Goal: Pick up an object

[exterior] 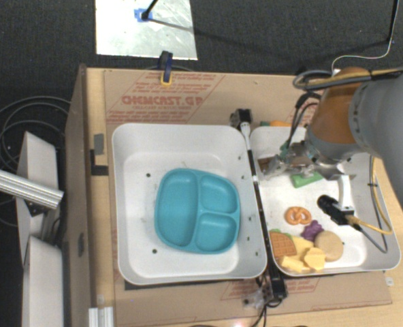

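While lowered into the upper left of the right shallow white bin [392, 254], cannot tell of the dark two-finger gripper [288, 161] whether spread or pressed together. Just beneath, a flat green block [303, 179], long axis lying roughly across the bin, one end toward the dividing wall. Nearer the front, a brown pretzel [297, 215] and yellow cheese-like chunks [305, 259]. In the left white bin [130, 182], a teal divided plastic plate [197, 210].

Dark carpet floor [38, 39], cardboard-topped bench [160, 97], shiny sheet [146, 19].
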Tool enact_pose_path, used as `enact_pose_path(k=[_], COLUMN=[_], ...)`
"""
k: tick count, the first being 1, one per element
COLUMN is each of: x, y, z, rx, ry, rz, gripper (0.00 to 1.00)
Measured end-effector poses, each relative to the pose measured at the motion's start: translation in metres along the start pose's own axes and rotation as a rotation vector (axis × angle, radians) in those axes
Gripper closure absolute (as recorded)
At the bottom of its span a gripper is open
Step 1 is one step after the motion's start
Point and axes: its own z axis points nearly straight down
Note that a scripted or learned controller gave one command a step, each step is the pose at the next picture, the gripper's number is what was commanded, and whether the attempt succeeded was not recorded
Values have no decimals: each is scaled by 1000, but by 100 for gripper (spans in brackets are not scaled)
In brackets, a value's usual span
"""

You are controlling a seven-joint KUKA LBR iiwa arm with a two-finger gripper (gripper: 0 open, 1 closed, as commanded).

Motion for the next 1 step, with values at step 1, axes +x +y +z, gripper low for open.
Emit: enact_pose_path(k=[1], x=[-16], y=[-49], z=[1], rx=[9], ry=[4], rz=[5], gripper=[0])
